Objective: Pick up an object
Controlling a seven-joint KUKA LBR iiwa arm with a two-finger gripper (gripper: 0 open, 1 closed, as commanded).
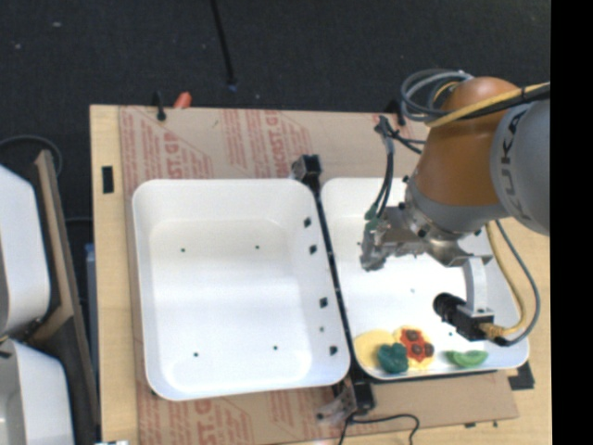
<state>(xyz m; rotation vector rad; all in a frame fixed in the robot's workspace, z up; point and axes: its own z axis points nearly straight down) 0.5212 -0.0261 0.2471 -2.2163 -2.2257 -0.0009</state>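
Note:
My gripper (372,253) hangs over the upper left part of the right bin (345,197), under the grey and orange arm. Nothing shows between its fingers. Several small objects lie along the right bin's front edge, well below the gripper: a yellow piece (369,346), a teal green lump (393,359), a red and orange toy (414,342) and a green piece (467,358).
The left bin (153,248) lies beside the right one, divided from it by a black-clipped rim (324,267). Both rest on a cardboard sheet (222,142) over the bench. White furniture stands at the far left.

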